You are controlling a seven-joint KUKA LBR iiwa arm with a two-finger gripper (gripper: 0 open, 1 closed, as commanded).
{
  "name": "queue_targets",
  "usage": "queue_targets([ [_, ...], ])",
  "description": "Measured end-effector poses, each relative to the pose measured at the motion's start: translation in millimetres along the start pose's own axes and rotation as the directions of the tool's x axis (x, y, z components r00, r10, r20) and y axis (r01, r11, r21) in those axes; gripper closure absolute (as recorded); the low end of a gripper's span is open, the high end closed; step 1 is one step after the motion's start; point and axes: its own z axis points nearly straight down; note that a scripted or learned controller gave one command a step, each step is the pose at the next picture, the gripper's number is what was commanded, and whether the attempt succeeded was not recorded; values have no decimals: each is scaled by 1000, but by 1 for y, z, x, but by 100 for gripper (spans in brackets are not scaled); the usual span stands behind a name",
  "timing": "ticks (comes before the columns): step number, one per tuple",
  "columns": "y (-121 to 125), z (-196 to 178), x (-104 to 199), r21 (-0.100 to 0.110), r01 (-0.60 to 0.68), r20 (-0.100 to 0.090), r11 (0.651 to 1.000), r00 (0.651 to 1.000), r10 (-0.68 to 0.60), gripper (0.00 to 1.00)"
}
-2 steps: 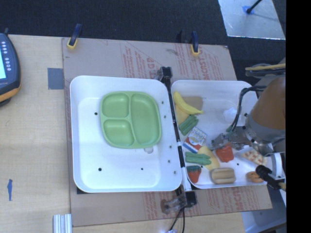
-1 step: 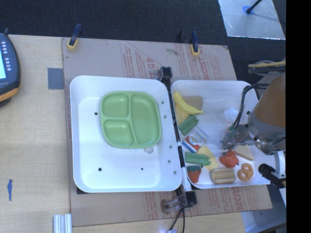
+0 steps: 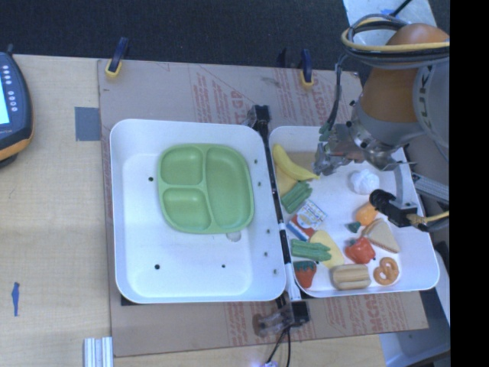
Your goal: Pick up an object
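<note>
On the far left of the worktop lies a dark handheld pendant with an orange edge; next comes the left bin, which holds a green divided plate set toward its upper middle; the right bin touches it along a shared edge and carries the toy foods. Along that bin's left side lie a yellow banana, a green ridged piece just below it, a second green piece on a yellow wedge, and a red strawberry-like piece at the lower corner; further right sit a hot-dog bun, a red pepper, a pretzel, a sandwich slice, a small orange piece and a white lump. The pincer hangs over the bin's upper part, just right of the banana and near the white lump; it appears to hold nothing, though its fingers are too blurred and dark to tell how wide they stand; the grey arm with its orange band rises to the upper right.
</note>
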Motion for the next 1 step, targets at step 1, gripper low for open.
queue_targets([
  [1, -6, 6, -7, 15, -12, 2, 1000, 1000, 12, 0],
])
